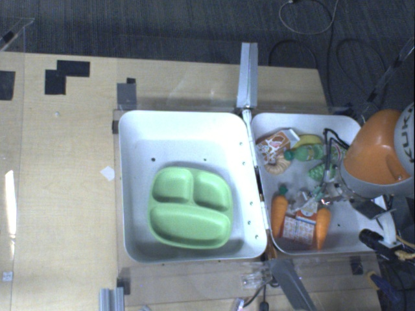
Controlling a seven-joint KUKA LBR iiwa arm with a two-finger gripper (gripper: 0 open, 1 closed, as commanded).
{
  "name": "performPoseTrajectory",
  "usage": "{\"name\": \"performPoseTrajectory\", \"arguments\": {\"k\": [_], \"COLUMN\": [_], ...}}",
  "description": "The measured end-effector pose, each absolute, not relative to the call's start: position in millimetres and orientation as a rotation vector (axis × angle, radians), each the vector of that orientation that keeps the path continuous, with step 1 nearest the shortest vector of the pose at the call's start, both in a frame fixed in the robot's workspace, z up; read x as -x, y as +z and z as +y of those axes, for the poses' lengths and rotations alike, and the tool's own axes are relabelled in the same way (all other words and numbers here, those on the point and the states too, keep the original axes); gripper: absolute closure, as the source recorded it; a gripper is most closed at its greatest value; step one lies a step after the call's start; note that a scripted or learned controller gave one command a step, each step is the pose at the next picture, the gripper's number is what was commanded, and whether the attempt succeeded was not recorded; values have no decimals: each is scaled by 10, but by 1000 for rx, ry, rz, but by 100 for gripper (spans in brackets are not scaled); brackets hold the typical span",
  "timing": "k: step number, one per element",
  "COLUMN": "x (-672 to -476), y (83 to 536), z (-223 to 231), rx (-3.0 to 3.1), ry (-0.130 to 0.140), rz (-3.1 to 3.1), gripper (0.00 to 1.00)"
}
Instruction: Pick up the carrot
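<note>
Beside the carrot (279, 215), a printed packet (297, 228) and another carrot (321, 227); hand (322, 195) grip unclear.

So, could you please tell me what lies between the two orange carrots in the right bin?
In the camera view, a small printed packet lies between the left carrot and the right carrot.

Wooden bench (58, 173) – 2 white bins (133, 173) side by side

Single fixed overhead camera, slanted down, both bins (130, 173) in frame
</note>
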State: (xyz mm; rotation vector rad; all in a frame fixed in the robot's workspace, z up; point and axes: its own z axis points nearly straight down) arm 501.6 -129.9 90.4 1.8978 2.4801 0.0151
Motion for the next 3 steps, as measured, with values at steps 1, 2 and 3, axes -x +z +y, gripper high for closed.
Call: {"name": "performPoseTrajectory", "arguments": {"k": [1,2,3], "x": [-5036,-5036,-4909], "y": [1011,1011,895], "z": [-1274,-1275,-1859], "rx": [-1893,-1893,-1774], "ry": [21,21,8], "rz": [2482,2482,2577], "gripper": [100,0,0]}}
